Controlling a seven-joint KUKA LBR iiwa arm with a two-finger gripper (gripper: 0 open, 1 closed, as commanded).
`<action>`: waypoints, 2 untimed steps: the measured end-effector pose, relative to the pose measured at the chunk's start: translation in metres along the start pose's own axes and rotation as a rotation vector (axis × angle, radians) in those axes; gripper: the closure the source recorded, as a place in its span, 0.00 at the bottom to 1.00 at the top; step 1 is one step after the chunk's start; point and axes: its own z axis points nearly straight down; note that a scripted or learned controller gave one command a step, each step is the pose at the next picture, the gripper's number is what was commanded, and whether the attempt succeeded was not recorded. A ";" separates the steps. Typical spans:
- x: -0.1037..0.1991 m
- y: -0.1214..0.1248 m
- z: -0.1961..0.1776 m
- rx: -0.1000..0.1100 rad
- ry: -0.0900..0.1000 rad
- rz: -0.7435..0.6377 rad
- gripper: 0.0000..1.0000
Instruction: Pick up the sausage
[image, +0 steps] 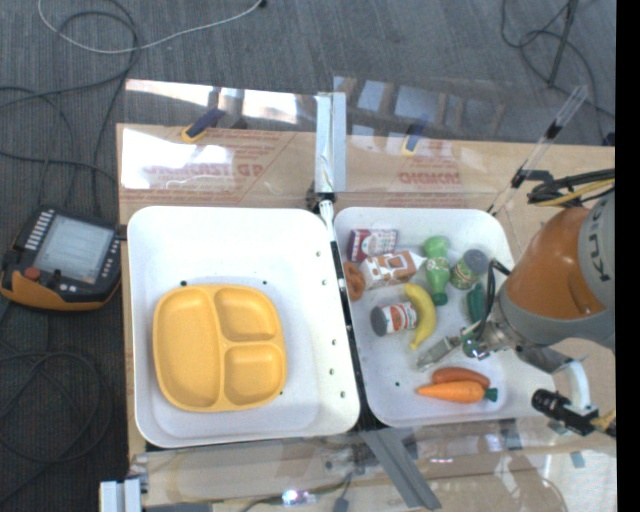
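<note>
The sausage (461, 376) is a short reddish-brown piece lying near the front of the right bin (400, 400), touching the orange carrot (455, 393) just in front of it. My gripper (447, 349) hangs low over the bin, a little behind and left of the sausage, with its metal tip pointing left toward the banana (423, 312). Nothing shows in its grasp. The arm's orange band (560, 270) covers the bin's right side.
Behind the gripper the right bin holds a small can (395, 319), a carton (372, 242), a box (390, 267), green items (437, 262) and a tin (470, 266). A yellow divided plate (220, 345) lies in the left bin (160, 240).
</note>
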 end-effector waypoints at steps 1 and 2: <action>-0.010 -0.002 0.001 0.000 0.010 -0.012 0.00; -0.010 0.000 -0.010 -0.004 0.006 -0.012 1.00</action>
